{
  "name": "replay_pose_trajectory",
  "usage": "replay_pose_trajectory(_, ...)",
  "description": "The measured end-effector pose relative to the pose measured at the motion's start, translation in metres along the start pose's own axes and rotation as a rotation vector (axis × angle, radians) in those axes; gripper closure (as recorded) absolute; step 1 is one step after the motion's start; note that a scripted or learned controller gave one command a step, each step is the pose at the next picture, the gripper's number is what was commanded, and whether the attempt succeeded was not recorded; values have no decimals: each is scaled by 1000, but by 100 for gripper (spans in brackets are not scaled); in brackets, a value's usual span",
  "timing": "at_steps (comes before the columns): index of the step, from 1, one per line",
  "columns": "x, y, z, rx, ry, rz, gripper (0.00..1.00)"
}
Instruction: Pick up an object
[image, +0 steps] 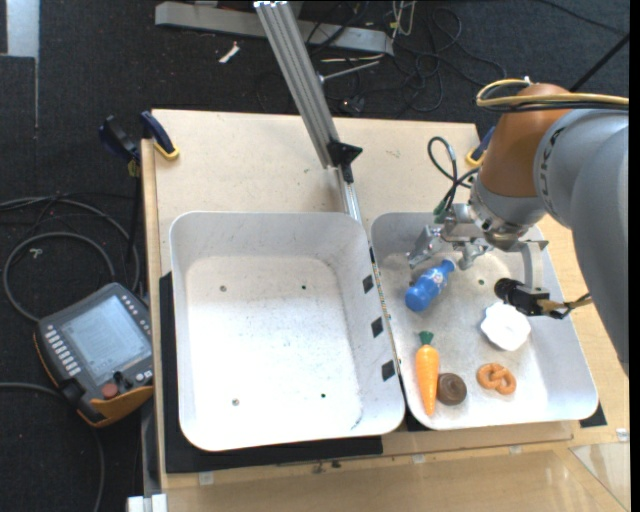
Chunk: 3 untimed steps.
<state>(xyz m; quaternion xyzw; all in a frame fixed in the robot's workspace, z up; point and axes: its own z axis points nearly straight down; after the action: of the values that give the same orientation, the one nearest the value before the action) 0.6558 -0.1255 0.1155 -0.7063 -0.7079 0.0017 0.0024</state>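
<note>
In the right bin (560, 395), a blue bottle (426, 287) with a pale cap lies tilted near the back left. My gripper (446, 254) hangs low right above the bottle's cap end. It is open, one finger on each side of the cap and nothing gripped between them. Towards the front of the same bin lie an orange carrot (427, 372), a brown round piece (452, 389), an orange pretzel-shaped piece (496, 378) and a white lump (506, 326).
The left bin (200, 250) stands beside the right one, their walls meeting at a ridge (378, 310). A slanted metal rail (305, 85) runs down to the bins' back edge. My arm's black cable fitting (520, 294) hangs over the right bin.
</note>
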Motion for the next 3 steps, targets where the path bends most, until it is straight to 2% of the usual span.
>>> replay_pose_trajectory(1,-1,2,-15,-8,-2,1,100)
replay_pose_trajectory(3,-7,5,-100,-12,-3,0,100)
